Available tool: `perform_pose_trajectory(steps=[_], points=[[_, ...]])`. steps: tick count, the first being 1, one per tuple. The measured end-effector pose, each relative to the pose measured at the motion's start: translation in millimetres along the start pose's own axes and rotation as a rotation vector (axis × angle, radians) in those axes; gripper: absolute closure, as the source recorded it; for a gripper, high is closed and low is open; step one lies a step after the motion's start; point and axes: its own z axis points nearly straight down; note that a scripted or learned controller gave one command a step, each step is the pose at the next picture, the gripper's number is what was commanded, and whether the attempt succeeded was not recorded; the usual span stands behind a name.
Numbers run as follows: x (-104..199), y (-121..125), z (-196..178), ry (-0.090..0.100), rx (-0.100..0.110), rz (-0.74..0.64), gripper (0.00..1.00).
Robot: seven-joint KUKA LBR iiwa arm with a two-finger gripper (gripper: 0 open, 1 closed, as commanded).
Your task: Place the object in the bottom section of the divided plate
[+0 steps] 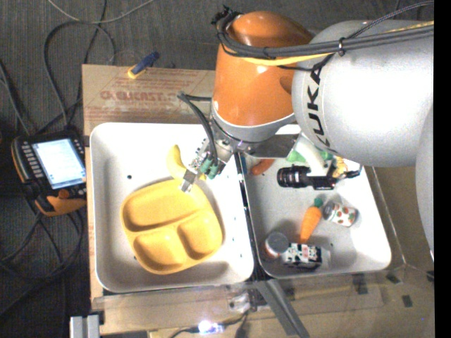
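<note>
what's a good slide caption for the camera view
Gripper at the plate's top rim, banana beside it, left bin; carrot in right bin

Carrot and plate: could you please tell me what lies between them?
Camera view: only the bins' adjoining walls and bare floor lie between carrot and plate.

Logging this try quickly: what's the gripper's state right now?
Gripper: cannot be told; it sits over the upper rim of the yellow divided plate, beside the banana.

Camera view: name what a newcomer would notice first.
The arm's big orange band dominates the top centre. Below it, the yellow divided plate sits in the left bin, with the tool at its upper rim. A small carrot lies in the right bin.
</note>
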Motion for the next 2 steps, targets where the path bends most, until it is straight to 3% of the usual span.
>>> perform_pose_trajectory(steps=[1,2], points=[[3.7,-21.4,-1.4,0.000,0.001,0.055,1.00],[-18.5,-6.4,1.0,-0.001,0.002,0.055,1.00]])
